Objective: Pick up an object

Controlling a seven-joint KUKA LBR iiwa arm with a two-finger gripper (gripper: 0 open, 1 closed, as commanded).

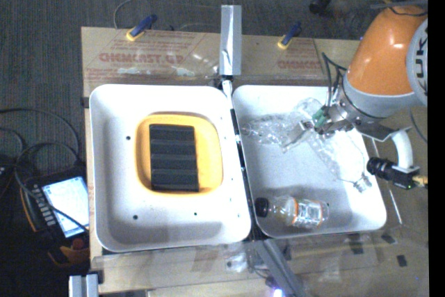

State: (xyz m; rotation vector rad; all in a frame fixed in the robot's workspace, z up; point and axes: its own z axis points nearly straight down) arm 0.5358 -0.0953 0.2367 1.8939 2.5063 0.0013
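— Where to find the gripper (314, 124) now?

— Low over the right bin (278, 177), in its far half, just at the crumpled clear plastic (268, 129). Spread or pressed together: impossible to tell, too small and half lost against the plastic. Nothing seen to be held.

— And what to pick?

— Closest by far: that clear plastic, touching or almost touching the tool. Also a clear bottle (295, 210) with a black cap, lying on its side along the near wall of the same bin. In the left bin (111, 115), well apart, a yellow tray (212, 156) with a black ridged block (174, 156) inside.

— How to do the grasp well, then?

— Better to stay with the plastic. Aim for a thick fold, not a flat thin edge; likely to slip out otherwise. Come straight down, close slowly, lift slowly, and check for a real hold before moving away. Probably very light and springy, so no need for much force.

— And in case of a miss?

— Then try the bottle. Take across the body, near the orange label, not along the length; round and smooth, so likely to roll toward the wall.
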